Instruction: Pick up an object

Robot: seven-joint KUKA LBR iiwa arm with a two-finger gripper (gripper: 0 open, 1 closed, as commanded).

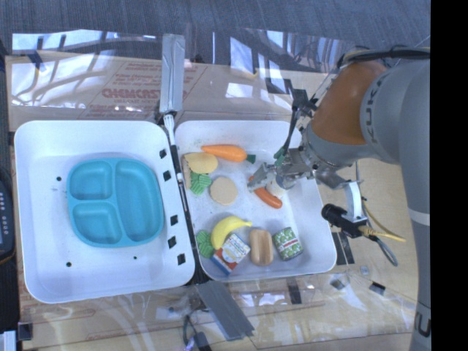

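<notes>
Dark grey carpet lay beyond a wooden bench (88,86) covered in clear plastic sheeting, and two shallow white bins sat on it side by side. Along the left bin (44,145), broad bare white margins ran on every side of a blue divided tray (115,200) resting near its middle.

Most of the clutter was in the right bin (318,229). An orange carrot (225,152) lay near its far rim, with a pale yellow piece (200,162) and a round tan cookie (224,190) just inside the wall shared with the other bin. Along the near edge crowded a yellow banana (227,230), a small printed carton (235,248), a tan bread roll (260,246) and a green can (287,243), close together. A small orange-red sausage (268,198) lay toward the bin's right side, with open white floor between it and the cookie.

From the right, the grey arm with its orange band reached in, and its gripper (265,179) hung low just above the sausage, close to the bin's right wall. Whether its tips were spread or closed could not be made out, and nothing was visibly pinched between them.
</notes>
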